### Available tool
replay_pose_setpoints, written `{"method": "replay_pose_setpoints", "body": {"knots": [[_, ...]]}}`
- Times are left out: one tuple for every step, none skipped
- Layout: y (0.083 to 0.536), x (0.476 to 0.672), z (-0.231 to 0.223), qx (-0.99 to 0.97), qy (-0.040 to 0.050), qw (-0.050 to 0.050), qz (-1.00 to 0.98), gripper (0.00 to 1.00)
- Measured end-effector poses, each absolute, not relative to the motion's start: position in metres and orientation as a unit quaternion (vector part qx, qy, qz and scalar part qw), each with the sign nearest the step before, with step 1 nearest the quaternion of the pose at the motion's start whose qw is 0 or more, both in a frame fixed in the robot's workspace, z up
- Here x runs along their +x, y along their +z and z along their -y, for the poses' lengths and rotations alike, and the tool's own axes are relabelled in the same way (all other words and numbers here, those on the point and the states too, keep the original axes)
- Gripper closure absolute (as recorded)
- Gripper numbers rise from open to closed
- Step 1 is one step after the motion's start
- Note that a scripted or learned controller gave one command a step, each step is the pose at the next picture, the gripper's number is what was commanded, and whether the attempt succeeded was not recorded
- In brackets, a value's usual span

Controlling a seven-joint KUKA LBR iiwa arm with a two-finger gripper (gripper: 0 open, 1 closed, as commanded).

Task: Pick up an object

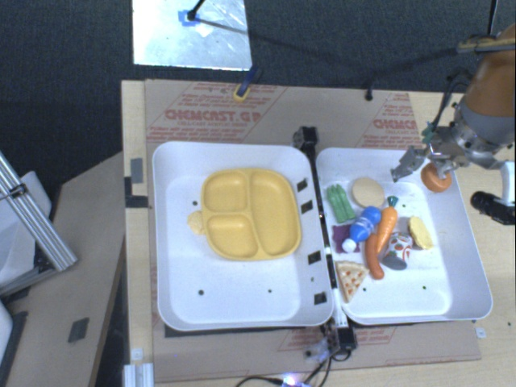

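Observation:
My gripper hangs over the far right corner of the right bin, below the grey wrist and orange band. A small orange ball-like toy sits right at the gripper; whether it is gripped or lies on the bin floor is unclear. To its left in the right bin lie a beige round bun, green pods, a blue bottle, an orange carrot, a yellow chunk, a purple piece, a grey-red can and a pizza slice.
The left bin holds a yellow divided plate with a small yellow bit beside its left edge. A black divider with clips runs between the bins. A black part sticks in at the right edge.

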State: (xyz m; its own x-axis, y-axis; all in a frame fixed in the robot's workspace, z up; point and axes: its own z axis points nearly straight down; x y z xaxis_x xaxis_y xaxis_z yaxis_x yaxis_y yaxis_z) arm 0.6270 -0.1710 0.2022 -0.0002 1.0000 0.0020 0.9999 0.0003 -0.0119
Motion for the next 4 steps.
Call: {"method": "replay_pose_setpoints", "body": {"knots": [[0.211, 0.63, 0.171, -0.706, -0.0003, -0.001, 0.708, 0.0], [0.166, 0.625, 0.177, -0.707, 0.0004, 0.0, 0.708, 0.0], [0.112, 0.615, 0.174, -0.707, 0.0007, 0.001, 0.708, 0.0], [0.088, 0.617, 0.174, -0.706, -0.0015, -0.001, 0.708, 0.0]]}}
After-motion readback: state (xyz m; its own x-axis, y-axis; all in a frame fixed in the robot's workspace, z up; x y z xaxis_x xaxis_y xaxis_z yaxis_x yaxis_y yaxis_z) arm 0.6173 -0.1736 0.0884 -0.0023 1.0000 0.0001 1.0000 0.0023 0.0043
